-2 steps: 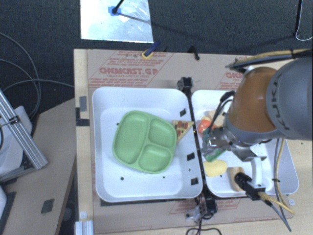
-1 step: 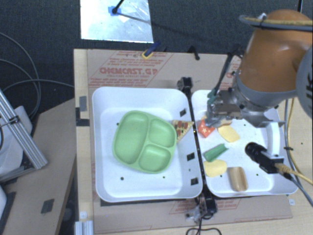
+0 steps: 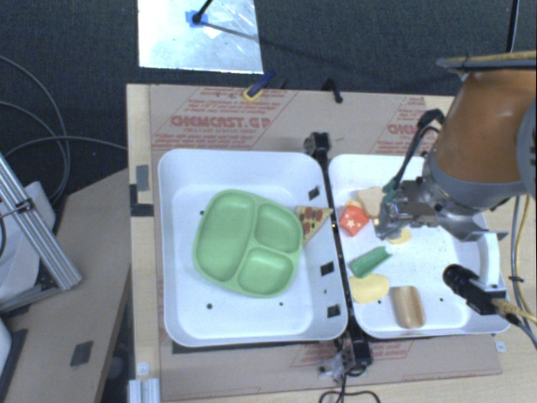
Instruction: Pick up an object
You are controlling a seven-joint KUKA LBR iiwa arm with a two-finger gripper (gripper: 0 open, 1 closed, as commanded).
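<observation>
My gripper [image 3: 393, 222] hangs low over the right bin [image 3: 436, 321], near its upper middle. Right beside it lie a red block [image 3: 354, 220] to the left, a tan piece [image 3: 369, 200] above that, and a pale yellow piece [image 3: 401, 237] partly under the gripper. A green wedge [image 3: 369, 262] lies just below the gripper. Further toward the front sit a yellow lump [image 3: 370, 288] and a tan bread-like piece [image 3: 409, 306]. I see nothing lifted by the gripper.
The left bin [image 3: 180, 309] holds a green divided plate [image 3: 248, 242] and a pizza slice toy [image 3: 312, 220] at the plate's right edge. The grey and orange arm [image 3: 491, 133] covers the right bin's far right corner.
</observation>
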